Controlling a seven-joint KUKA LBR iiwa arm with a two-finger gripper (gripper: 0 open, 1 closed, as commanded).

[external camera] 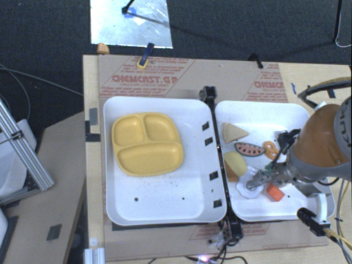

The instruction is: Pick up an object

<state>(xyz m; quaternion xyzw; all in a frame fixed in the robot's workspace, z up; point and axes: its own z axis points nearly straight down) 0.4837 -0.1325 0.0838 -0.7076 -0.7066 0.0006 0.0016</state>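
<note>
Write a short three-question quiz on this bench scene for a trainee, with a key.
1. True or false: the yellow tray lies in the right bin.
2. Which bin is the tool over?
A. the left bin
B. the right bin
C. neither
3. Fill in: the small block just beside the tool is ______ in colour.

Key: 1 false, the tray lies in the left bin; 2 B; 3 orange.
</note>
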